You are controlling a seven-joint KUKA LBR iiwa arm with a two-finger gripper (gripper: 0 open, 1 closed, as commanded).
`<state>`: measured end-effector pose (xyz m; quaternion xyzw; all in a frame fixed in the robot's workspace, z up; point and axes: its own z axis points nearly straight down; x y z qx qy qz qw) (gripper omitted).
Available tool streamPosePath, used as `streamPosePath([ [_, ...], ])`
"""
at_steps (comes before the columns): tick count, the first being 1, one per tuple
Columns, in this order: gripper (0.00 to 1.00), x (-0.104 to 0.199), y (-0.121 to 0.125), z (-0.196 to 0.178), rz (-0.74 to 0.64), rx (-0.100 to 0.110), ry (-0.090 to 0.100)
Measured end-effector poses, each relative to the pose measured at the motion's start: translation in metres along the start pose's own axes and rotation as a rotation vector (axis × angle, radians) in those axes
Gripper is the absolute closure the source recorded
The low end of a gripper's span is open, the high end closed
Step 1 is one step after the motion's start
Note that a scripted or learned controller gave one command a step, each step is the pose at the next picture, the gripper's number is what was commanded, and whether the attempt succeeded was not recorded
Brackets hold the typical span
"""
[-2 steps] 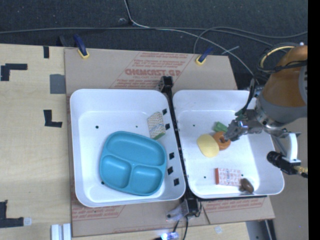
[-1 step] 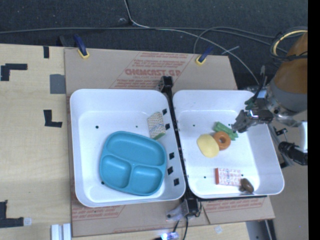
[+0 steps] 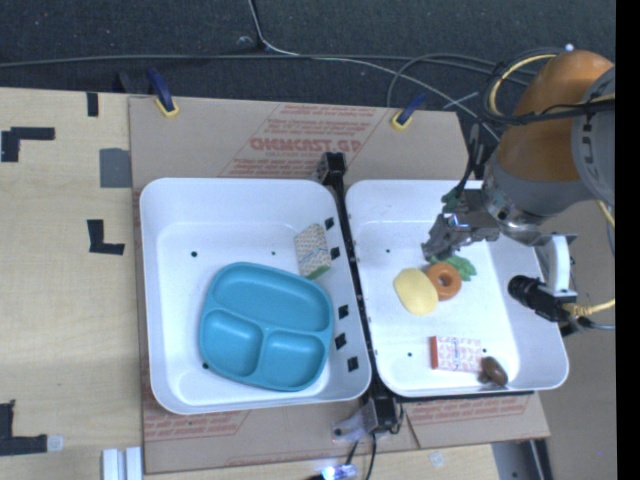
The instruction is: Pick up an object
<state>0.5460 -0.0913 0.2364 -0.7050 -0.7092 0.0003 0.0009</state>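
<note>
Tool (image 3: 445,240) is sitting low over the right bin (image 3: 520,363), near its back half, directly behind the orange ring-shaped object (image 3: 445,281). Can't tell its opening state from this angle; the tip is dark and merging with the wrist body, so I'm not claiming any hold on anything. Arm (image 3: 545,138) is reaching in from the right, orange band showing above the wrist.

Right bin is carrying: a yellow rounded object (image 3: 416,292) touching the orange ring on its left side, a green piece (image 3: 463,266) peeking out just behind the ring, a red-and-white patterned packet (image 3: 456,353) lying flat toward the front wall, and a small brown object (image 3: 493,371) just beside the packet's right end.

Left bin (image 3: 165,218) is holding a blue divided tray (image 3: 266,325), tilted slightly, plus a small patterned block (image 3: 313,251) near the divider wall, just behind the tray's back right corner.

Both bins are resting side by side on a cardboard sheet (image 3: 290,138) on the worktop (image 3: 60,298).
</note>
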Motion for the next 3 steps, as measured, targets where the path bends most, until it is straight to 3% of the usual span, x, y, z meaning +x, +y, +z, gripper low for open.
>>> streamPosePath([
  [2, 1.00, 0.102, 0.041, -0.013, -0.001, -0.001, 0.001],
  [3, 1.00, 0.157, 0.060, 0.003, 0.000, 0.000, 0.000],
])
